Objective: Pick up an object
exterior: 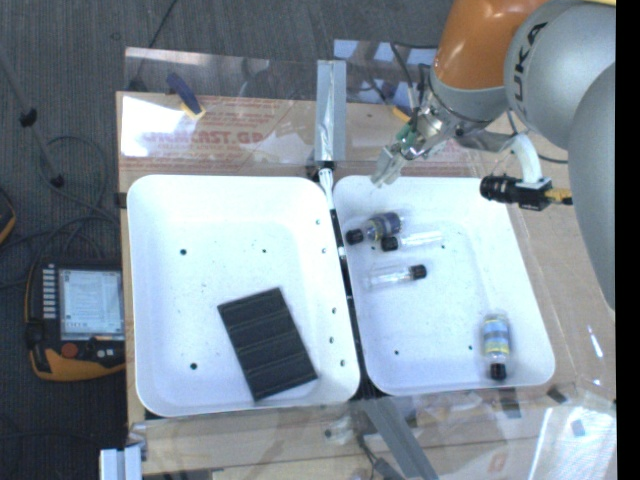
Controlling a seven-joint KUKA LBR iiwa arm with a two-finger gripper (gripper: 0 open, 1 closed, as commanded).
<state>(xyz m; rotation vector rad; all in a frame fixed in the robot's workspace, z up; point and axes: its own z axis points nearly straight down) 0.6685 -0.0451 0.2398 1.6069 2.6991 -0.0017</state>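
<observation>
1. Black ribbed pad (267,343) lies in the left bin (160,268).
2. Capped vials (398,274) and small bottles (494,341) scatter the right bin (520,298).
3. My gripper (388,171) hangs above that bin's far rim, carrying nothing; I cannot tell its finger state.

The bench (200,128) carries two shallow white bins side by side, touching along their inner edges: the left bin (180,218) and the right bin (520,268). A clear plastic sheet (230,133) lies behind the bins.
</observation>
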